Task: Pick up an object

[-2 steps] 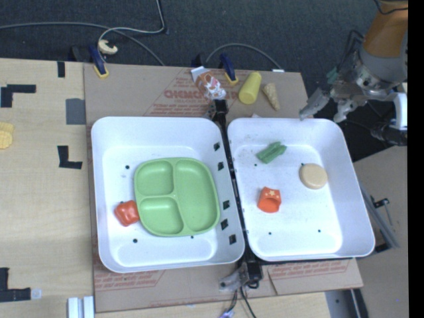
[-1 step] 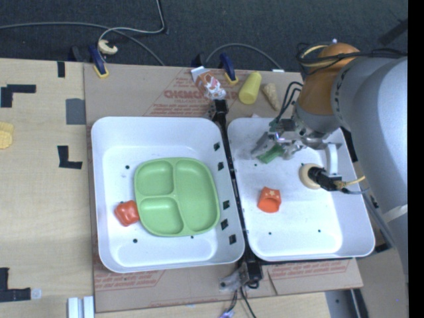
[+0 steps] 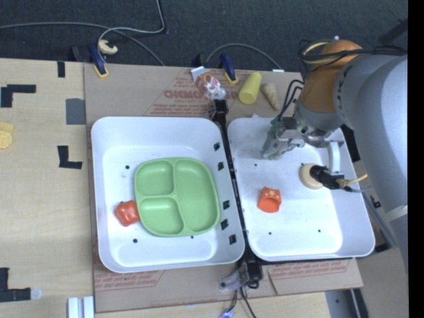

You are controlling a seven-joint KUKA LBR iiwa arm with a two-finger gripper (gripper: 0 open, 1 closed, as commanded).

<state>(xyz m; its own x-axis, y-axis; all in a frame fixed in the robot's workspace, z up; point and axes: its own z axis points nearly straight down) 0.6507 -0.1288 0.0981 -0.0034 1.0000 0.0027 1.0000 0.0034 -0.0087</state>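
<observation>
In the right bin point(image 3: 344, 234) a small orange object point(image 3: 269, 199) lies near the left-centre of the floor. My gripper point(image 3: 270, 151) hangs over the back part of that bin, a short way up and slightly to the right of the orange object and apart from it. I see nothing held in it. The left bin point(image 3: 109, 138) holds a green divided plate point(image 3: 177, 195), and a small red-orange object point(image 3: 126, 212) lies against the plate's left edge.
Behind the bins, on the cardboard, lie a yellow cylinder point(image 3: 250, 88), a beige piece point(image 3: 270, 96) and a small red-and-white packet point(image 3: 209, 83). A black divider point(image 3: 228, 171) runs between the bins. The grey arm point(image 3: 381, 124) covers the right bin's right side.
</observation>
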